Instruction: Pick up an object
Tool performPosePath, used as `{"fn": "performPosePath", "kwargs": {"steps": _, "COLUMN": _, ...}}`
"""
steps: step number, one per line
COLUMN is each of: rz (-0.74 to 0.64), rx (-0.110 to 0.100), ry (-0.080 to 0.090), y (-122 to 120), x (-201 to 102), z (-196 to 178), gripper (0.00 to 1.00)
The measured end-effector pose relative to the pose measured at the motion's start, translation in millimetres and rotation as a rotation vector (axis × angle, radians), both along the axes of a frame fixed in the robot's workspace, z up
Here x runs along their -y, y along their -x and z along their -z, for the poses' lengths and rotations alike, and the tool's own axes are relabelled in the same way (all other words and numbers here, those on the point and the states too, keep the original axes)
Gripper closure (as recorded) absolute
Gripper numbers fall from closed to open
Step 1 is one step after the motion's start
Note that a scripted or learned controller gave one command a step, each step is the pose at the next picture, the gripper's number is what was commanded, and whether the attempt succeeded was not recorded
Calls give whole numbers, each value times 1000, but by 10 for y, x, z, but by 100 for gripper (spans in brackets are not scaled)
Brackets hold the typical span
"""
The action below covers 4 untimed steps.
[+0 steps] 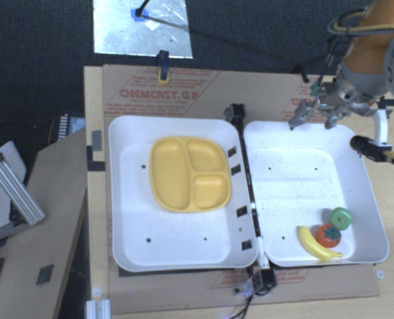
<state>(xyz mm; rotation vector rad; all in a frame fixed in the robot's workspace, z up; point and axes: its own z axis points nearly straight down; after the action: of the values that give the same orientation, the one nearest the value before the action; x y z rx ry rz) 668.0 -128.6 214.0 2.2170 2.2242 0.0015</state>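
Note:
In the right bin, near its front right corner, lie a yellow banana, a red-orange tomato-like fruit and a small green round piece, all close together. My gripper hangs above the back edge of the right bin, far from these objects. Its two fingers stand apart with nothing between them.
The left bin holds a yellow divided plate in its middle. A black clip strip runs between the two bins. Cardboard lies under the bins, and a silver sheet sits at the back.

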Motion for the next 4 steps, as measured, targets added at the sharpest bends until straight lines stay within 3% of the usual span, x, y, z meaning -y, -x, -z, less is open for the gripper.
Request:
{"fn": "performPosePath", "kwargs": {"steps": 2, "rz": 1, "rx": -3, "ry": 0, "y": 95, "x": -30, "z": 1093, "gripper": 0}}
{"fn": "performPosePath", "kwargs": {"steps": 3, "rz": -1, "rx": -1, "ry": 0, "y": 89, "x": -34, "z": 1298, "gripper": 0}}
{"fn": "performPosePath", "kwargs": {"steps": 4, "rz": -1, "rx": 3, "ry": 1, "y": 74, "x": -34, "z": 1174, "gripper": 100}}
